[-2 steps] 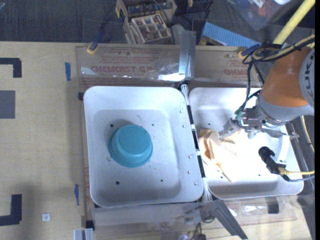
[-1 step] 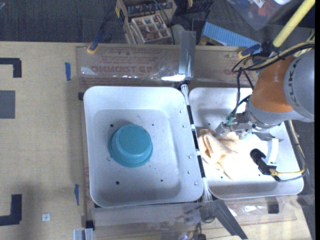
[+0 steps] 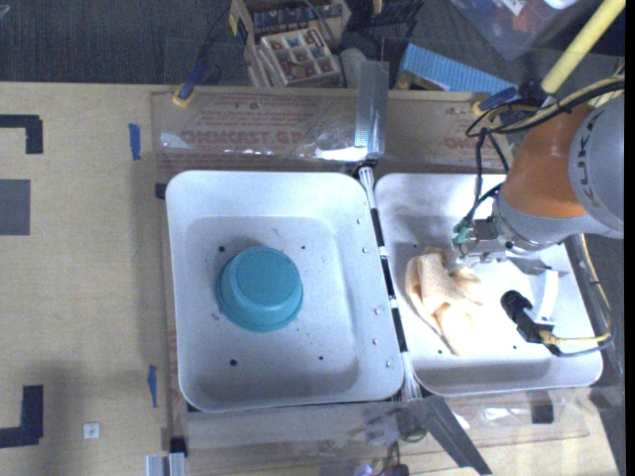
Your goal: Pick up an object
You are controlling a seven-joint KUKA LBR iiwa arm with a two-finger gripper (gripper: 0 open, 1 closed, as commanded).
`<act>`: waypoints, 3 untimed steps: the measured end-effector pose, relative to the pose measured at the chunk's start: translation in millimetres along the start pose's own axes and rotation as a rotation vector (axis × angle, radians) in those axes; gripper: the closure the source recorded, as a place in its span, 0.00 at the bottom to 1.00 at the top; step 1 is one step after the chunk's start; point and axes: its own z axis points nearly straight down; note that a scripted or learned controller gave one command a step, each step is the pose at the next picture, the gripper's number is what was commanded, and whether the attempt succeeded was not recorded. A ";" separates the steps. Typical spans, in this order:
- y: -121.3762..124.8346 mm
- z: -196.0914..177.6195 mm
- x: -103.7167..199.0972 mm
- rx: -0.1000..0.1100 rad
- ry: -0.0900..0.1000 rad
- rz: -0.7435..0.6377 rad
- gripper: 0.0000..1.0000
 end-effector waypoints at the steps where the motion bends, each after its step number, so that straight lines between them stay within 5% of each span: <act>1: 34.4 -172.3 42.7 0.012 0.001 -0.248 1.00; 2: 73.3 -96.6 27.2 0.016 0.001 -0.170 1.00; 3: 73.7 -97.5 27.2 0.014 0.000 -0.170 0.00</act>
